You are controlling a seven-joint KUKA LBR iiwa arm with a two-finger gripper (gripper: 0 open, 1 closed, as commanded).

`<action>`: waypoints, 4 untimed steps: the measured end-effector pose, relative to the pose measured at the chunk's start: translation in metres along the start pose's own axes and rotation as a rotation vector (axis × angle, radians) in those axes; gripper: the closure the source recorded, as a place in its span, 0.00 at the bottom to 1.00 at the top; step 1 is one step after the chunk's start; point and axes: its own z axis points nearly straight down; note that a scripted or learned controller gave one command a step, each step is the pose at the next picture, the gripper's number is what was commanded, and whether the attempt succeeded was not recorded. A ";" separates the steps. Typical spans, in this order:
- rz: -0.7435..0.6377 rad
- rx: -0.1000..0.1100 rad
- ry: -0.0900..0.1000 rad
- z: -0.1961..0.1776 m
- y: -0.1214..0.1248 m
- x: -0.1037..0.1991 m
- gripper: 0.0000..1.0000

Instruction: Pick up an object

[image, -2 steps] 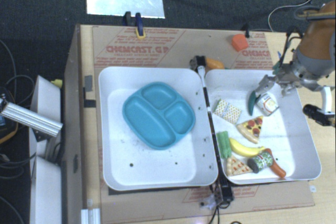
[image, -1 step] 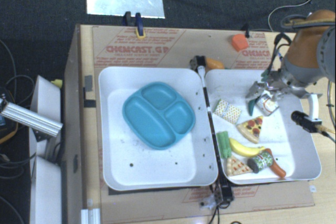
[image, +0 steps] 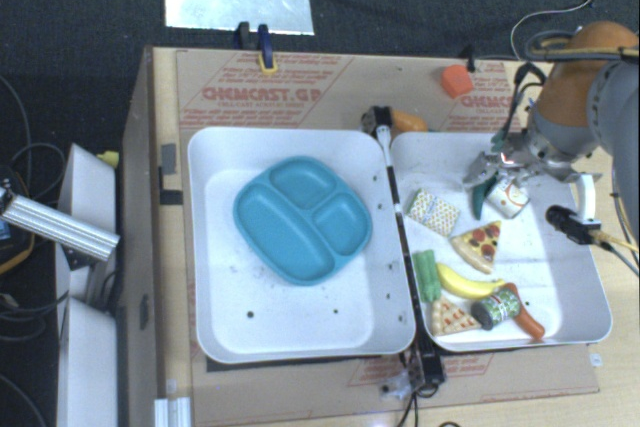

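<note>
Pizza slice (image: 478,246), pincer (image: 492,185) tips blurred

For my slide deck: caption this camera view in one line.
KUKA gripper hovers over toy food in the right bin; a blue divided plate sits in the left bin.

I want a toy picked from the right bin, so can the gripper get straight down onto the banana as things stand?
Probably yes. The banana lies uncovered in the right bin, though a pizza slice and a green piece crowd it closely. The gripper sits farther back in that bin.
</note>
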 end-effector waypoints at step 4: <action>-0.001 -0.001 0.001 -0.101 -0.044 0.134 1.00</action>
